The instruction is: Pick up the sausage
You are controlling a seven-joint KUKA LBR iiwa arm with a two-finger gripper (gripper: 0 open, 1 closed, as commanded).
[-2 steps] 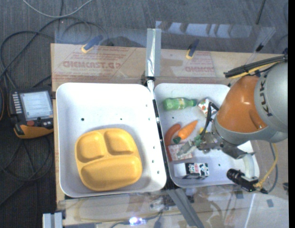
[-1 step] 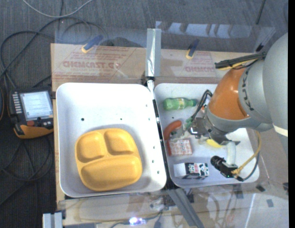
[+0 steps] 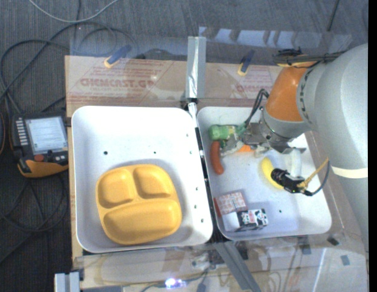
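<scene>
A red sausage [image 3: 217, 157] lies on the floor of the right-hand bin [image 3: 319, 218], close to that bin's left wall and just below a green object [image 3: 222, 132]. It rests free, with nothing clamped around it, so the pick has not yet been made. The gripper [image 3: 248, 139] hangs low over the bin's upper half, just to the right of the sausage's upper end, beside a small orange piece [image 3: 245, 149]. Whether the claw is open or closed cannot be told; the wrist's bulk covers it from above. Judging by this, the approach is largely done, while the grasp and the lift remain.

A yellow banana-like item [image 3: 267, 168] lies partly under the arm's cabling, and two small printed packets [image 3: 240, 208] sit near the bin's front. In the left-hand bin [image 3: 115, 126] rests a yellow divided plate [image 3: 138, 203]. The grey arm [image 3: 340, 102] hides the right bin's far corner.
</scene>
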